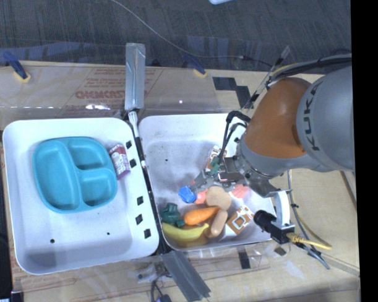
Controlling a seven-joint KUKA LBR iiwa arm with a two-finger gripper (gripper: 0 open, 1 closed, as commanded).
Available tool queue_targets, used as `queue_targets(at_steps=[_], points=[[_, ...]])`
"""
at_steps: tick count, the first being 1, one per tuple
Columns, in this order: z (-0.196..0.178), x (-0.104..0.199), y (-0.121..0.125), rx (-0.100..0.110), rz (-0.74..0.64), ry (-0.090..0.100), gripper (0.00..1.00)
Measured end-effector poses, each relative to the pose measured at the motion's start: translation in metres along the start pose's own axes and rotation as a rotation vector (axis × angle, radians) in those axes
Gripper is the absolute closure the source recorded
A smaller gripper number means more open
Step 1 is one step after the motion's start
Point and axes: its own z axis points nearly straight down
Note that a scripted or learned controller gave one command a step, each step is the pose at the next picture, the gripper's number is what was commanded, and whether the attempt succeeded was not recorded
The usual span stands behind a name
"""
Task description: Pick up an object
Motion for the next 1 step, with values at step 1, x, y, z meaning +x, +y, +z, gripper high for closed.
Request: queue_targets(at_steps=[1], points=[[0.1127,0.0098,0.0386,0.007,-0.034,0.001,0.0]])
